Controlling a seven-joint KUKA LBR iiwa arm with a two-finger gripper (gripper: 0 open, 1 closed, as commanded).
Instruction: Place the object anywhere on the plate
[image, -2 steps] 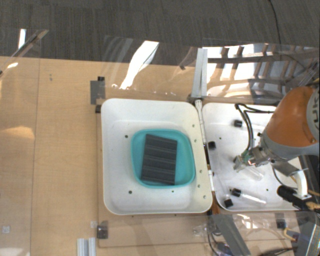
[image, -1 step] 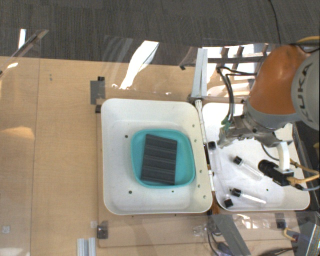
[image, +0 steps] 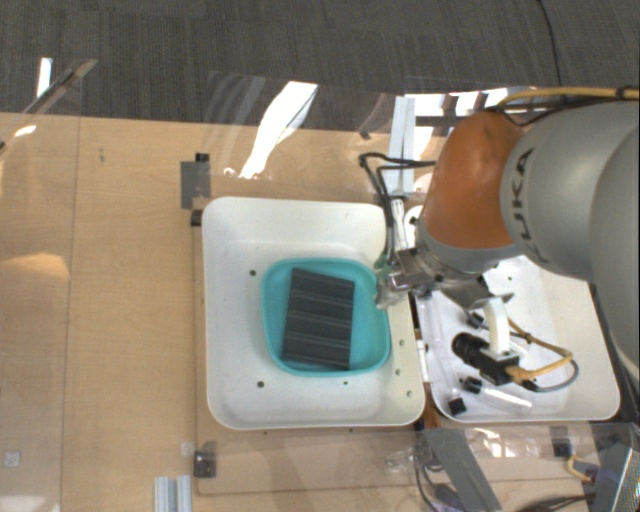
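Arm (image: 560, 170), grey w/ orange band, topmost; claw (image: 398, 278) at plate (image: 275, 300) rim, grip state can't tell; ribbed block (image: 318, 318) flat on plate, just view-left of claw, long axis crosswise to reach.

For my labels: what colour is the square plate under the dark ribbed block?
The square plate is teal; see the camera view.

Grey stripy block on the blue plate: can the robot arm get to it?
Probably yes. The block lies uncovered on the plate, and the arm is right beside the plate's edge.
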